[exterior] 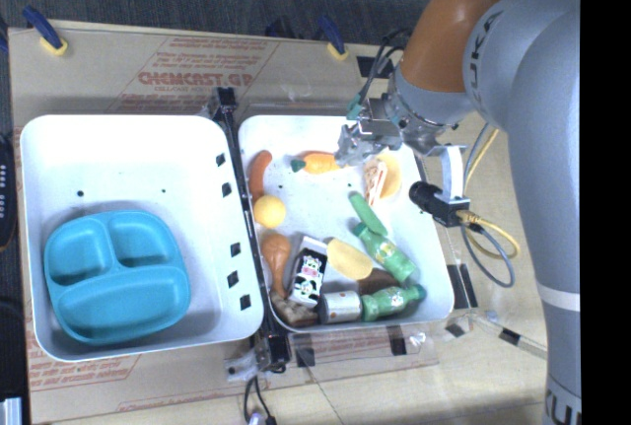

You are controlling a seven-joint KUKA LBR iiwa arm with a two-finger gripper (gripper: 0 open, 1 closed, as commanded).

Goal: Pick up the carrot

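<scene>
From my screen, on the left I see the left bin (39, 147) with a blue tray (116, 273) in it. In the right bin (296, 129), along its left wall, lie a sausage (259, 172), a lemon (269, 210) and lower a small carton (309, 277). The carrot (316, 162) lies near the top wall, its tip pointing left, free on the white floor. The gripper (357, 145) is just at its right end, maybe touching; if the fingers are open or closed I cannot tell. I judge this is the approach step. Next the fingers must come over the carrot body. The hot dog bun (381, 178) and green bottles (381, 246) sit close on the right, so the space there is narrow
</scene>
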